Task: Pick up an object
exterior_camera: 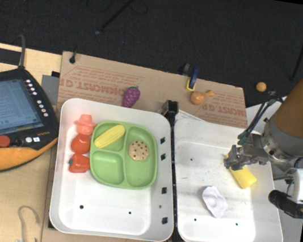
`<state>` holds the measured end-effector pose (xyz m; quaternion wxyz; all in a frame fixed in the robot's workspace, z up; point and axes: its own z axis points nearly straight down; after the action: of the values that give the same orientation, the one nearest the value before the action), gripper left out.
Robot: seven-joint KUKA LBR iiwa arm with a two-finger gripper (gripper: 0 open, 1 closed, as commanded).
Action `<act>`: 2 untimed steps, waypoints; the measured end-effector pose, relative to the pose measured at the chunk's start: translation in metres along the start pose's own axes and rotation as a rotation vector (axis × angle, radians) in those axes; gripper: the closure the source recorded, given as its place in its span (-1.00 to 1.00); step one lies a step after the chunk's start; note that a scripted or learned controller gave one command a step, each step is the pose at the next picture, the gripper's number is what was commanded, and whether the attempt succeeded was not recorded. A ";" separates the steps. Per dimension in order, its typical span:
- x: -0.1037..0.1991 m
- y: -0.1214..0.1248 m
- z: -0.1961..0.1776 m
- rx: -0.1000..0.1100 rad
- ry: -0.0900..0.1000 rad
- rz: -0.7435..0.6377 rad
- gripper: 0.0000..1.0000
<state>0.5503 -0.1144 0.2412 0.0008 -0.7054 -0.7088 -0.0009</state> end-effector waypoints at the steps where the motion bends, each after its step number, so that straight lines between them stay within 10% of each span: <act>1: 0.044 0.024 0.000 0.001 -0.001 0.003 1.00; 2: 0.075 0.027 0.014 0.004 -0.001 0.004 1.00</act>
<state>0.5766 -0.0397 0.2270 0.0020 -0.7069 -0.7073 0.0011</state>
